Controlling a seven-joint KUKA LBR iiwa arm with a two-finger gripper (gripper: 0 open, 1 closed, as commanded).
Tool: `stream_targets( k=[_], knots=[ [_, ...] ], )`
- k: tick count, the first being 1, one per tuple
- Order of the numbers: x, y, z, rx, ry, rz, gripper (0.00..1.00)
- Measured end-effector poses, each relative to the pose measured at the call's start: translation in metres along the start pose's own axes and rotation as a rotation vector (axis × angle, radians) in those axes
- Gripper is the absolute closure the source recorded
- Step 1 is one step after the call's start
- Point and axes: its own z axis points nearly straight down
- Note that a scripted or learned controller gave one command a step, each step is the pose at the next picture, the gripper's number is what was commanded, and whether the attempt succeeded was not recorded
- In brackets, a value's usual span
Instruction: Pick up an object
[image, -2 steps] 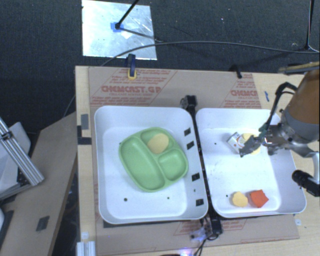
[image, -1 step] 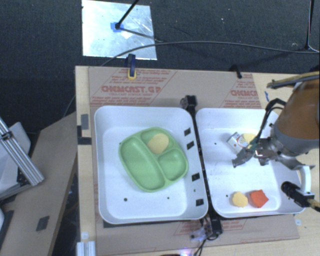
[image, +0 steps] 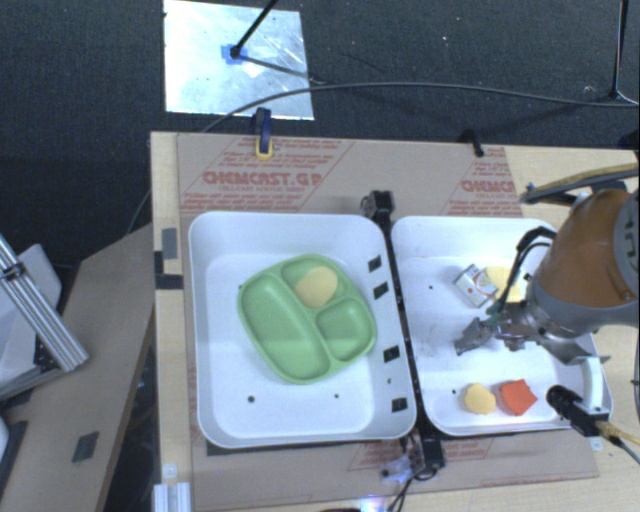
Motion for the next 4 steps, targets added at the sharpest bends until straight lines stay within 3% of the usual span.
stream_targets(
  k=[1,2,4],
  knots=[
    [0.0,0.0,0.039,-0.003,0.0,0.0,0.0],
    [0.0,0.002,0.027,-0.007,-0.001,-0.001,1.0],
    [0.008,0.003,-0.086,-0.012,-0.003,-0.005,1.0]
  ],
)
